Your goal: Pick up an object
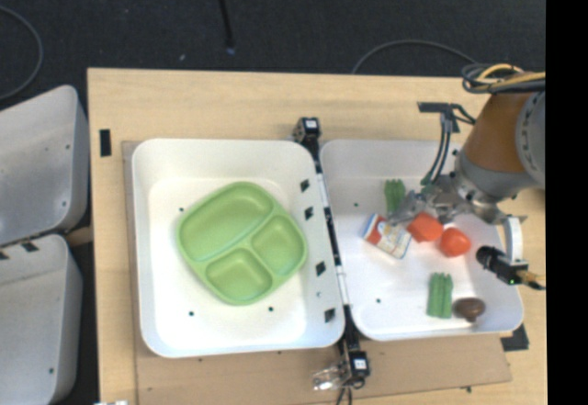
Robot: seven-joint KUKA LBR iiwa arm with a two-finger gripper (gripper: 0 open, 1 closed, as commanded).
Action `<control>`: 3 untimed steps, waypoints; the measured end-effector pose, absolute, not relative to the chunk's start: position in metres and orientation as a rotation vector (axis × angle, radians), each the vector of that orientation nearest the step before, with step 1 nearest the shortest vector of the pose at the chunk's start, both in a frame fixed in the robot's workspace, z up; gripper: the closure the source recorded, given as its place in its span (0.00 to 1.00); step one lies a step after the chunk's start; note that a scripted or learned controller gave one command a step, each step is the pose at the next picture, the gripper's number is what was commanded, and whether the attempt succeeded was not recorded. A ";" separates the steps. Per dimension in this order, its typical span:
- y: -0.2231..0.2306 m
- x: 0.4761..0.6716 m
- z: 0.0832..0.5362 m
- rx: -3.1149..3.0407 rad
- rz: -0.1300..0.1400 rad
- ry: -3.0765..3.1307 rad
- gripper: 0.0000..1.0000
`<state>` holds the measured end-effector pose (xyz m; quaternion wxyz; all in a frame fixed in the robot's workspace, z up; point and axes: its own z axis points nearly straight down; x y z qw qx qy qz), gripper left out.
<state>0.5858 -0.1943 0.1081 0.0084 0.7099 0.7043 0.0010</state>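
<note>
Two white bins sit side by side. The left bin (pixel 156 320) holds a green divided plate (pixel 241 242). In the right bin (pixel 367 164), the gripper (pixel 415 207) hovers among a carton (pixel 386 236), two orange objects (pixel 439 235), green pieces (pixel 440 295) and a brown lump (pixel 469 309); its opening cannot be made out.

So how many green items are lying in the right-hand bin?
2. One small green piece lies toward the bin's far side, left of the end effector; the other green piece lies near the front edge, beside a brown object. The arm may hide more.
</note>
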 end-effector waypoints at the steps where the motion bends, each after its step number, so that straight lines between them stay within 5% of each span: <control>1: -0.196 0.589 0.123 2.215 0.013 2.187 1.00; 3: -0.205 0.585 0.213 2.227 0.003 2.209 1.00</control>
